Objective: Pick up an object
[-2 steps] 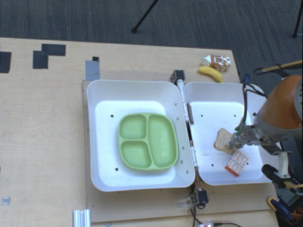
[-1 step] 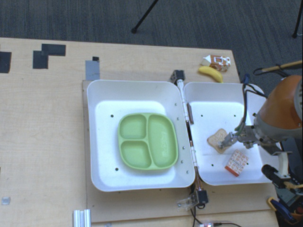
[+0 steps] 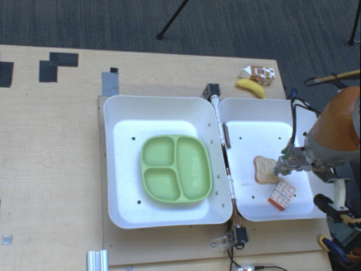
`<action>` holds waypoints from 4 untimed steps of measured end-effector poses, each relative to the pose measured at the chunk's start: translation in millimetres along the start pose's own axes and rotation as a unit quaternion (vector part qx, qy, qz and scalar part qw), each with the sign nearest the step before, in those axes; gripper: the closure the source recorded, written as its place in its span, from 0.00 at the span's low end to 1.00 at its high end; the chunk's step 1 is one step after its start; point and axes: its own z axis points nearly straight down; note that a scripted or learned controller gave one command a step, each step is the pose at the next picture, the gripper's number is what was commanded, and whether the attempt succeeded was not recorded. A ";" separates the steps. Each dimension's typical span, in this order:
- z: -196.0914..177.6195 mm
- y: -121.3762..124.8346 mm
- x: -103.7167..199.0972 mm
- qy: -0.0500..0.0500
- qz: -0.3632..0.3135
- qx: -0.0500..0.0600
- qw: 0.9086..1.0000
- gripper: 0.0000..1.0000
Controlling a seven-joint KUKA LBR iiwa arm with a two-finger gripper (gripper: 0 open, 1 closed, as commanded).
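Toast slice point(image 3: 263, 169) lies in the right bin point(image 3: 248, 129), at 9 o'clock of the end effector point(image 3: 285, 167); finger state cannot be determined. Centre over the slice before descending, avoiding the snack packet point(image 3: 281, 195) at 6 o'clock

This looks like a robotics lab or test room, not a home. A plain wooden bench point(image 3: 51, 162) carries two shallow white bins point(image 3: 163, 117) clamped side by side, with black tape patches point(image 3: 56, 66) stuck on its top. A grey and orange robot arm point(image 3: 338, 129) reaches in from the right. Dark grey office carpet point(image 3: 113, 10) lies beyond the bench, where a thin black stand leg point(image 3: 177, 13) slants across it. Loose cables point(image 3: 240, 247) hang at the bench's near edge.
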 end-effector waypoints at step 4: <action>23.7 -20.4 36.9 -0.001 0.001 0.006 1.000 0.00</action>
